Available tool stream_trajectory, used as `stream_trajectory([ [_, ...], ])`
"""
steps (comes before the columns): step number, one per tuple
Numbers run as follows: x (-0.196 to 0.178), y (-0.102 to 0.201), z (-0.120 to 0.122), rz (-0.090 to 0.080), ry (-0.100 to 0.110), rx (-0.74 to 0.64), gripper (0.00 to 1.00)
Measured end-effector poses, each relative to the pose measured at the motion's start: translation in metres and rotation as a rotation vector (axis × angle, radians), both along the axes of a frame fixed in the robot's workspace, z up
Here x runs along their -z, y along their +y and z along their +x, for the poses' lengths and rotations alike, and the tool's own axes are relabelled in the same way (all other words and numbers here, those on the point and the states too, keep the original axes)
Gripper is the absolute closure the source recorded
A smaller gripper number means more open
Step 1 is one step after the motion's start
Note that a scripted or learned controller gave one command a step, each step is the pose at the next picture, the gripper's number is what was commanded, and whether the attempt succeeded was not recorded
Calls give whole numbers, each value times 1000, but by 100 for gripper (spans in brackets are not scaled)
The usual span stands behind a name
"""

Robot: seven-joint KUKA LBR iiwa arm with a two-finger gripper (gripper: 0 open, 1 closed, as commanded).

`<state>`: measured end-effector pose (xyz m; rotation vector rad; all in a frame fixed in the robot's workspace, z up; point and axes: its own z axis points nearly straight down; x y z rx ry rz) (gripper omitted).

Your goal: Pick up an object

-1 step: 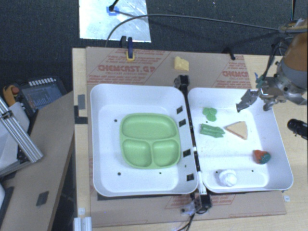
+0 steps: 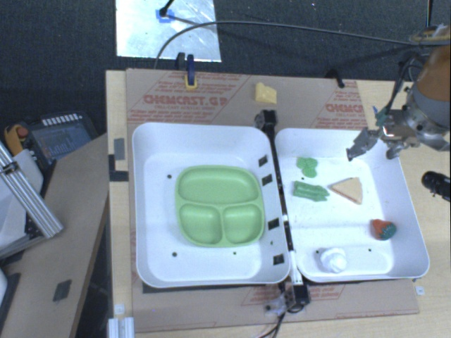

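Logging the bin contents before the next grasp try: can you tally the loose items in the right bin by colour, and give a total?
Green: 2, a small lumpy piece and a longer piece
Tan: 1, a wedge
Red with teal: 1, a small item
White: 1, a small object
Total: 5

A yellow block lies well left of the gripper, a foil sheet farther left.
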<state>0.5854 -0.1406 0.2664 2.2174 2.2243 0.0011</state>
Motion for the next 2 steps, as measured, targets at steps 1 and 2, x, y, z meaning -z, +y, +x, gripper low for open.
stream_trajectory([
  [1, 42, -1, 5, 0, 1, 2, 0],
  [2, 99, 4, -2, 1, 3, 2, 0],
])
